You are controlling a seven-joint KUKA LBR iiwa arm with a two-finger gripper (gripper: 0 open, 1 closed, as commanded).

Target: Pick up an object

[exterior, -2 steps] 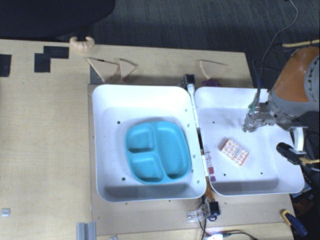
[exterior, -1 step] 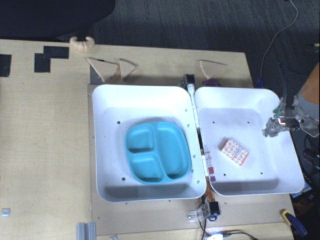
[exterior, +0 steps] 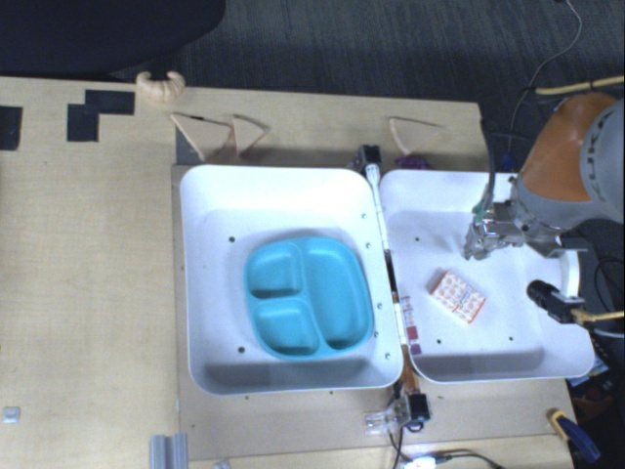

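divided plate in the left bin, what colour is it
Light blue; the divided plate shows best in the camera view.

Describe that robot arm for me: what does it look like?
The arm is bulky and rounded, with a grey casing and a broad orange band above the wrist. It narrows to a small, shiny metal gripper. A thin dark cable hangs behind it.
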